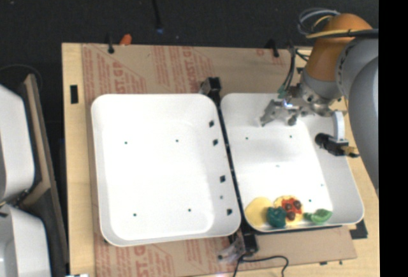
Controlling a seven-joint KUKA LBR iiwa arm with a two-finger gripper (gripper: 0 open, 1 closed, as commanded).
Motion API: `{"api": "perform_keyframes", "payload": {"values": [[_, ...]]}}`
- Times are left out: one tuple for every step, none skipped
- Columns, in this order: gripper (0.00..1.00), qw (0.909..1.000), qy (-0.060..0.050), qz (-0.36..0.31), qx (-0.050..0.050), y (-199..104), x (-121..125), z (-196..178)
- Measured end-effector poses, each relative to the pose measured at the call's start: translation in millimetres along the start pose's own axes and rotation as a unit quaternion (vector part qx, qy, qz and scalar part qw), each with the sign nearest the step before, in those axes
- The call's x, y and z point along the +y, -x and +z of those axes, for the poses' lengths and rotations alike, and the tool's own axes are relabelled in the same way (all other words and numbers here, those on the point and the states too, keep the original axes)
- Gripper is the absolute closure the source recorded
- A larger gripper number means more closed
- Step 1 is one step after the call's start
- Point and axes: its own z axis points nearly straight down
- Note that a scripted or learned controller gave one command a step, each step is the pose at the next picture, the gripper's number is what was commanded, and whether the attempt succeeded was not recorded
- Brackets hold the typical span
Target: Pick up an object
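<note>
Pincer (279, 115) looks spread fairly wide to me, one finger (264, 119) angled out toward the left of the view and the other pointing down-right. Nothing is sitting between them. It's low over the white floor of the right bin (280, 170), up near the far wall, but I can't tell whether the tips actually touch the plastic.

The arm (360, 87) comes in from the right behind the pincer. The orange band (325, 55) sits just above and to the right of it, and the wrist tips down and leftward into the bin.

The stuff to grab is all in the same bin but well apart from the pincer, bunched against the near wall straight below it in the view. There's a yellow piece (256, 210), a teal piece (276, 218) touching it, a red piece (292, 205) just beside that, and a green piece (319, 215) at the right end of the little heap. They're too small for me to say what they are.

The left bin (159, 167) sits off to the pincer's left, the two rims just about meeting.

Writing-wise, the cardboard sheet (153, 71) under both bins has red print running along its edges, above and left of the pincer, but it's too blurry to read.
</note>
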Motion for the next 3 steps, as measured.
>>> {"api": "perform_keyframes", "payload": {"values": [[1.0, 1.0, 0.002, 0.0, -0.001, 0.7, 1.2, -13.1], [1.0, 1.0, 0.004, 0.0, -0.001, 2.6, 5.0, -77.0], [1.0, 1.0, 0.004, 0.0, -0.001, 3.6, 5.8, -130.9]]}}
